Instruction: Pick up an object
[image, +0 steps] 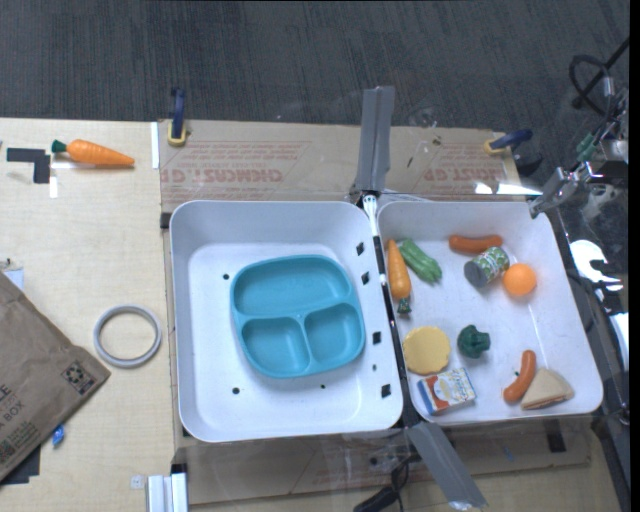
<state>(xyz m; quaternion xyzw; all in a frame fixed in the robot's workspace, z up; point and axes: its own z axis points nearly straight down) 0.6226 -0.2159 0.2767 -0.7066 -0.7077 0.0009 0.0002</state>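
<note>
Right bin: shallow, white, glossy plastic, rounded corners. All the pickable objects are in here (toy food, mostly smooth plastic):
- carrot, orange and tapered, lying along the left wall, touching or nearly touching it
- green pod, bumpy, just beside the carrot, angled
- red-orange sausage, slim, slightly curved, near the far wall
- small can, green label, metallic end, tipped on its side just under that sausage
- orange ball, round and matte, just beside the can
- yellow disc, flat and round, mid-left
- dark green lumpy piece, just right of the disc
- small carton, printed, boxy, at the near wall
- second sausage, touching a tan bread wedge in the near right corner

Left bin: same white plastic. It holds one teal plate with three compartments and rounded corners, sitting slightly rotated.

Gripper: metal hardware and cables at the far right corner of the right bin, above the rim and well apart from the toys. It's too cluttered to read (can't tell its state), and nothing is visibly held.

Surroundings: grey flaps at the seam between the bins, one at the far end and one at the near end. Printed cardboard lies under the bins, held by blue clamps. On the wooden bench on the left are a spare carrot, a pale tape ring and a brown cardboard box.

The objects in the middle of the right bin are open from above. The carrot, the carton and the bread wedge crowd the walls.
</note>
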